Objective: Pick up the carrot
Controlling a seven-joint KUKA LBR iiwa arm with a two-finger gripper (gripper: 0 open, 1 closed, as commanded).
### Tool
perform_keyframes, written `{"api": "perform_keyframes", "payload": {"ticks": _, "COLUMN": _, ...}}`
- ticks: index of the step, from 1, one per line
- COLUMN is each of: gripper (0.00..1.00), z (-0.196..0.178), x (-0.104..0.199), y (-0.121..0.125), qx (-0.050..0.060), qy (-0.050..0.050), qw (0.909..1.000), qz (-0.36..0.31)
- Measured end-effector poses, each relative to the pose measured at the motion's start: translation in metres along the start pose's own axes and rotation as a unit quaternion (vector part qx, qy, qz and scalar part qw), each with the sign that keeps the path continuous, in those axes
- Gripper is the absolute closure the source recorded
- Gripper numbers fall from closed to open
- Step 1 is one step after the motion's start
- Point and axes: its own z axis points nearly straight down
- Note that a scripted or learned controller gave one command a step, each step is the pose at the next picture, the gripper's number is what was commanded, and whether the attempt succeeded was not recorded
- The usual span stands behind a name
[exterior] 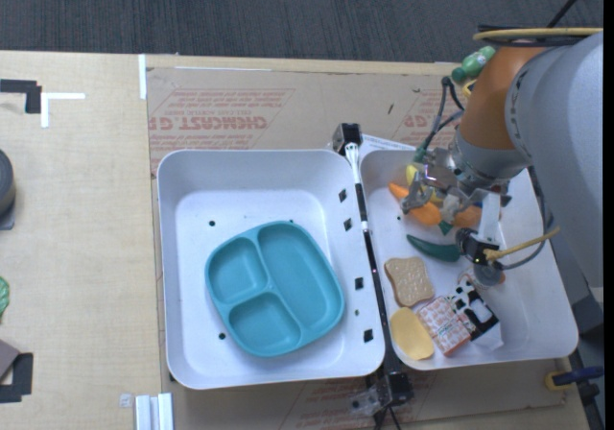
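Note:
The carrot (419,211) is an orange piece in the upper left part of the right bin (537,322), with one tip pointing towards the bin's left wall. My gripper (431,195) is low in this bin, right over the carrot's upper end and partly covering it. I cannot make out whether it touches the carrot. The grey arm with its orange band (494,97) comes in from the upper right.
Below the carrot lie a dark green pod (435,248), a toast slice (410,280), a yellow oval piece (412,334), a pink packet (444,324) and a black-and-white item (474,304). The left bin (182,198) holds a blue divided plate (273,286).

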Motion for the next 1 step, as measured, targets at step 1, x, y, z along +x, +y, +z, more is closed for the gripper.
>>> {"api": "perform_keyframes", "payload": {"ticks": 1, "gripper": 1.00, "z": -0.1001, "x": 0.0193, "y": -0.0753, "qx": -0.015, "qy": 0.002, "qw": 0.9994, "qz": -0.032}}
